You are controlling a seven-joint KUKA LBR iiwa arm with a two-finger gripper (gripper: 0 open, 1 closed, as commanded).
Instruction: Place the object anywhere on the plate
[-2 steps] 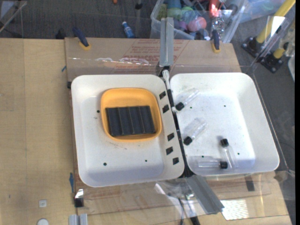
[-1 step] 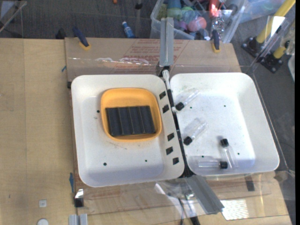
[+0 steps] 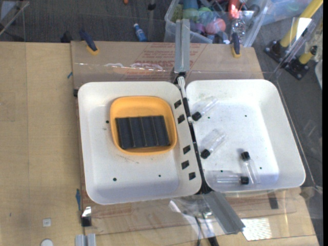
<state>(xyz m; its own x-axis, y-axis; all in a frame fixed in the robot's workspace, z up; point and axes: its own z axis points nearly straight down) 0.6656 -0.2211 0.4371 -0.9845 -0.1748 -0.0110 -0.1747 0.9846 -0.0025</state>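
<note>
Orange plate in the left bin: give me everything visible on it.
The orange plate is a shallow, rounded-square dish, plastic by its look, lying flat on the floor of the left white bin, toward the bin's back and middle. A dark grey ribbed rectangular block rests on it, covering most of its well and reaching the near rim. The orange rim shows all round, widest at the back. The plate looks whole and upright.

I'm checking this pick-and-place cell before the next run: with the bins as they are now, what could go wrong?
1. The small clear plastic vials with black caps in the right white bin are see-through and lie on their sides, so a grasp may slip or miss.
2. Two vials lie close together near the front, so both might be caught.
3. The orange square plate in the left white bin already carries a dark ribbed block; a vial could roll off it.
</note>
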